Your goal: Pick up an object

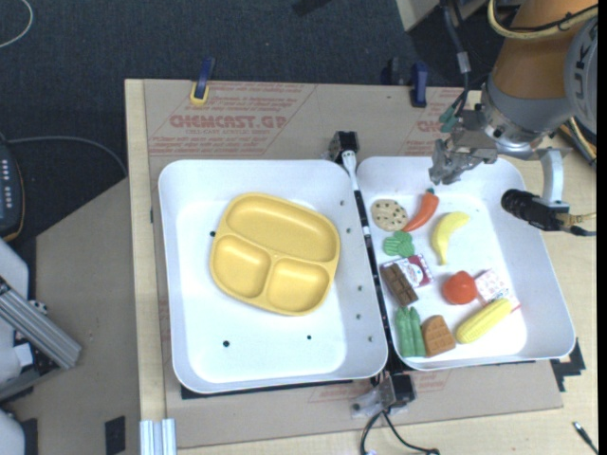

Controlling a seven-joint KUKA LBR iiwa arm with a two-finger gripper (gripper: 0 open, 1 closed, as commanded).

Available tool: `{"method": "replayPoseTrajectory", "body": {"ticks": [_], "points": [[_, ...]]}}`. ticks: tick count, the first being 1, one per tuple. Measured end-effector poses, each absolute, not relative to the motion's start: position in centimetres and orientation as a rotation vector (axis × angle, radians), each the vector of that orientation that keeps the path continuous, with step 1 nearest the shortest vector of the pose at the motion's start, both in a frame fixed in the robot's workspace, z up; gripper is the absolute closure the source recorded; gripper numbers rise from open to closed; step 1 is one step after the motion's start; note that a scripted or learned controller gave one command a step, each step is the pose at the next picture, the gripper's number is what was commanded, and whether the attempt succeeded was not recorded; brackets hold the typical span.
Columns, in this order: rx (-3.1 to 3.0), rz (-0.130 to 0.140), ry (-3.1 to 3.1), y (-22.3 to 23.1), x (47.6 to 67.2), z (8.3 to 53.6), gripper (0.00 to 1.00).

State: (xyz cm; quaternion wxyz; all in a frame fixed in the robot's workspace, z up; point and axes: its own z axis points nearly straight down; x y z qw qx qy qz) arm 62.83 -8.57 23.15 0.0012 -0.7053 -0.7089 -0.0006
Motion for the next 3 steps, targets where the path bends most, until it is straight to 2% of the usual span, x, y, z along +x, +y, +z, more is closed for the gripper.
{"method": "replayPoseTrajectory", "body": {"ticks": [1, 2, 3], "points": [[-2.213, -0.001, -2.225, -3.5, 61.2, 23.2, 1.00], [-2.220, 0.002, -2.219, -4.5, 60.1, 22.7, 1.00], [-2.221, -0.002, -2.224, -3.6, 61.3, 22.3, 1.00]]}}
